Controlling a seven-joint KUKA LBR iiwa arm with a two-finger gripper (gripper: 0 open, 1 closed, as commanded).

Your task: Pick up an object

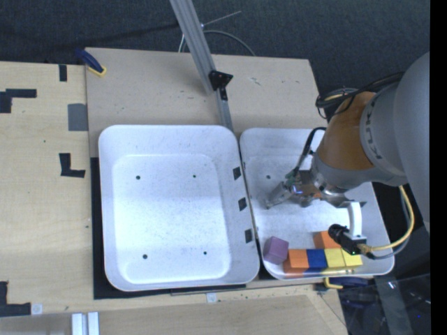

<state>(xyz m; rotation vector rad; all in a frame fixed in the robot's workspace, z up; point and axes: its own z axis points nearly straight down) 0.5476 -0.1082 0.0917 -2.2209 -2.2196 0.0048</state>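
Along the front edge of the right bin (279, 142) lie several blocks. A purple block (276, 248) sits at the front left, and beside it an orange block (298, 258), a blue block (316, 258) and a yellow block (336, 258) form a row. Another orange block (323, 240) rests just behind them. My gripper (277, 196) hangs low over the middle of the right bin, pointing left, some way behind the blocks. Nothing shows between its fingers.
The left bin (167, 204) is a shallow white tray with small dark dots. A slanted metal pole (199, 44) runs from the top down to the gap between the bins. The arm's orange band (343, 145) and cables cover the right bin's right side.
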